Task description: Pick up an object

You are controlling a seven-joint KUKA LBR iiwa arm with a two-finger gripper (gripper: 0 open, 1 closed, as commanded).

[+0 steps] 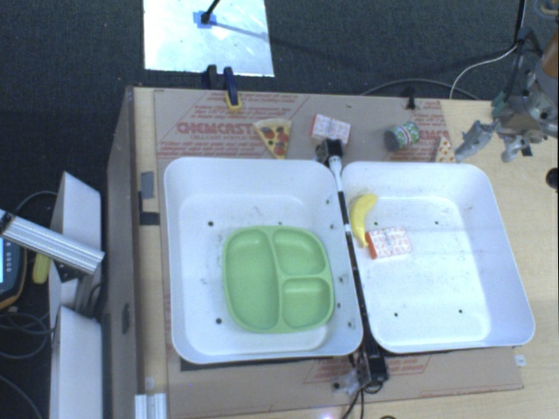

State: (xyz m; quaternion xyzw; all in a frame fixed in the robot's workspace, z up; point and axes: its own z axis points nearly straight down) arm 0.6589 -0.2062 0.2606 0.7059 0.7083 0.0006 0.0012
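The camera view shows the gripper up at the right, over the desk behind the right bin. Its fingers are spread apart with nothing between them. A yellow banana and a small red-and-white box lie close together in the right bin. A green tray sits in the left bin.

Bright even overhead light, white bins slightly glaring, soft faint shadows, mild overall blur, grainy detail
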